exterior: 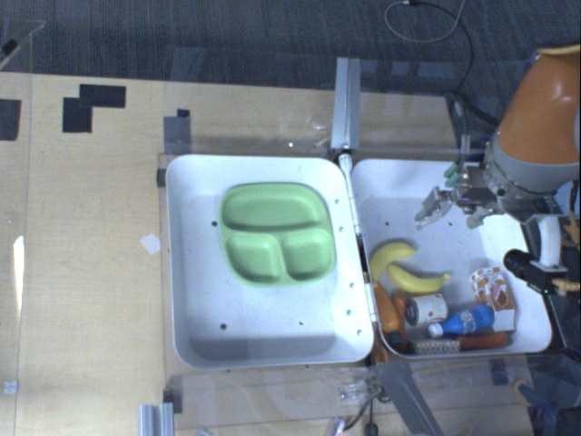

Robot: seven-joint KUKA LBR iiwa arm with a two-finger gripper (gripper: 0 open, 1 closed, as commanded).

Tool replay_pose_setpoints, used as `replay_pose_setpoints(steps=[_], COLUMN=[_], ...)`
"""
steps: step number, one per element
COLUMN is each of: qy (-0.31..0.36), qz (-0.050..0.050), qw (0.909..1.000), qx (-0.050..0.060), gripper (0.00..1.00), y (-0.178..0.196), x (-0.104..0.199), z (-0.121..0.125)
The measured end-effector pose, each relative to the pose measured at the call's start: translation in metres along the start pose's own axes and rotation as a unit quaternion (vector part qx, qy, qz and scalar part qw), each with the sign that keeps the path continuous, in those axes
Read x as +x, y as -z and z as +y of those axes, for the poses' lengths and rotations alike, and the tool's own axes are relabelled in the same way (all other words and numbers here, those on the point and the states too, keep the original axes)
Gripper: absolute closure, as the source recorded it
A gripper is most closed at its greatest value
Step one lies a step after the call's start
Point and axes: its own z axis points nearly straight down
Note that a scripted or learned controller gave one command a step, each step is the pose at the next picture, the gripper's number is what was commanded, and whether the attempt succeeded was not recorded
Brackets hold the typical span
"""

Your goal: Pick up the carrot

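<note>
- the gripper (447,198) hangs over the upper part of the right bin (390,182), its two fingers spread apart with nothing between them.
- one fingertip (427,213) points out to the left, the other sits up nearer the wrist, and bare white bin floor shows in the gap.
- the carrot (388,312) lies well below the jaws and a little left of them, against the bin's left wall, a stubby orange piece.
- the banana (407,269) curves between the jaws and the carrot, closer to the carrot and nearly touching it.
- further below the jaws, a small can (426,311) lies on its side just right of the carrot, with a blue bottle (465,322) beside that.
- down and to the right of the jaws sits a small printed carton (492,289).
- far to the left of the jaws, the left bin (195,271) holds a green divided tray (277,232).
</note>
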Motion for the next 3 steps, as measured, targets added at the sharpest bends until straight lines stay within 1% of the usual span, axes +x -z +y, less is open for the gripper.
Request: replay_pose_setpoints(steps=[1, 2, 3], qy=[-0.327, -0.442, -0.384], qz=[0.000, 0.000, -0.001], qw=[0.9451, 0.8971, 0.9233], qx=[-0.001, -0.001, 0.001], gripper=[0.00, 0.00, 0.00], y=[0.067, 0.096, 0.038], x=[-0.007, 0.066, 0.063], z=[-0.028, -0.036, -0.029])
